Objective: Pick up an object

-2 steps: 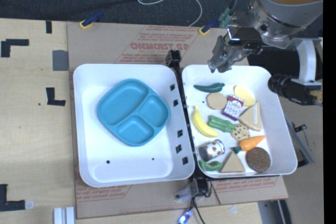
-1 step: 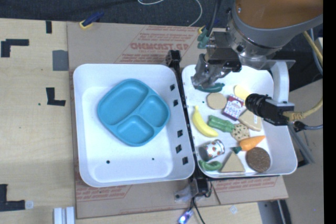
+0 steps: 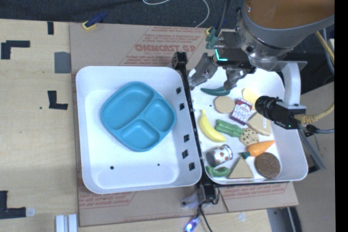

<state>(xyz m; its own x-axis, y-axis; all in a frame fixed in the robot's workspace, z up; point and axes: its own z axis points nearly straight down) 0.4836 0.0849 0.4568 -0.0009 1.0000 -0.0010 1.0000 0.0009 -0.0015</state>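
Hovering over the right bin [image 3: 291, 171], gripper [image 3: 216, 77] has fingers spread, nothing between them. Just beneath: one teal pepper [image 3: 217, 91]. Same bin count: one banana [image 3: 208, 126], one green pod [image 3: 228, 129], one carrot [image 3: 260, 147], one round brown cookie [image 3: 267, 164]. Left bin [image 3: 89, 117]: one blue divided plate [image 3: 138, 115].

Blue plate [image 3: 138, 116], yellow banana [image 3: 209, 127], orange carrot [image 3: 260, 147], white bins [image 3: 87, 133].

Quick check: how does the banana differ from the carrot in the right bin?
The banana is yellow, curved, and lies by the bin's left wall; the carrot is orange, tapered and straighter, lying farther right beside the brown round cookie. The banana looks longer. Both lie flat, apart from the tool.
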